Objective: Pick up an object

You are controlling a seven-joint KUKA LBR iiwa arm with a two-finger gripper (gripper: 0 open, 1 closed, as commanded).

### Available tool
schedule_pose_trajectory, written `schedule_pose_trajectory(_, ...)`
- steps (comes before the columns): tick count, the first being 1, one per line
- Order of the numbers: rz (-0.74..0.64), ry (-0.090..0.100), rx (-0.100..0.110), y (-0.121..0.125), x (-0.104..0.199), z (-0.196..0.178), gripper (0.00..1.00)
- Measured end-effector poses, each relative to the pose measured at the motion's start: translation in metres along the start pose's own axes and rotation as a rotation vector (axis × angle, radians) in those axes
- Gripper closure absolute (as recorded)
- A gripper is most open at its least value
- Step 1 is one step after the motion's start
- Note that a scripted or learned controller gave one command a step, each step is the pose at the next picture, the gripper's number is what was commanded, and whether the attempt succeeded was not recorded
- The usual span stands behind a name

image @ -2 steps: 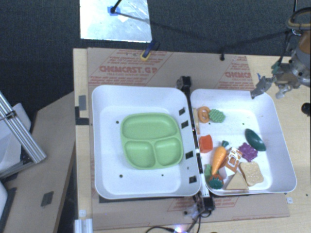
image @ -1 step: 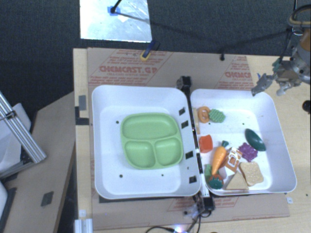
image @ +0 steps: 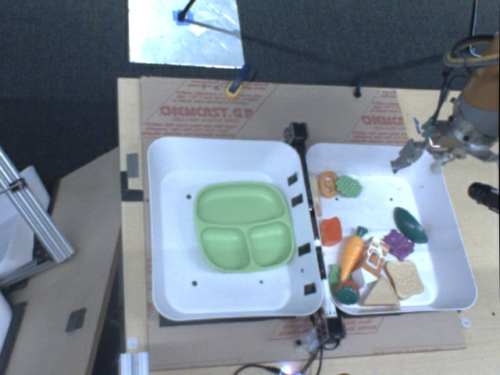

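Observation:
The right bin (image: 449, 209) holds several toy foods: a pretzel (image: 326, 183), a pale green knobbly piece (image: 348, 186), a red block (image: 331, 230), a carrot (image: 352, 256), a dark green oval (image: 409, 224), purple grapes (image: 399, 244) and a bread slice (image: 404, 278). My gripper (image: 420, 159) hangs over the bin's far right corner, above and to the right of the toys. It is open, with nothing between its fingers. The nearest toy is the dark green oval, well below it in the view.
The left bin (image: 168, 178) holds a green divided plate (image: 241, 225). A black hinge strip (image: 306, 209) runs between the bins. More small toys crowd the right bin's near left corner (image: 351, 291). Bare white floor lies in the right bin's far half.

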State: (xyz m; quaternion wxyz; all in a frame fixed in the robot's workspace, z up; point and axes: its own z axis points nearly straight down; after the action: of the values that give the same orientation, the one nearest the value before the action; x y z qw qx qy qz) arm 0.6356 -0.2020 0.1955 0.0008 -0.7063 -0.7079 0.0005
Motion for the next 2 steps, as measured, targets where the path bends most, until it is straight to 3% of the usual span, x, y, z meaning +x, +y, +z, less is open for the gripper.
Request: schedule_pose_trajectory(2,0.0,0.0,0.0,-0.004,0.005,0.093,0.0)
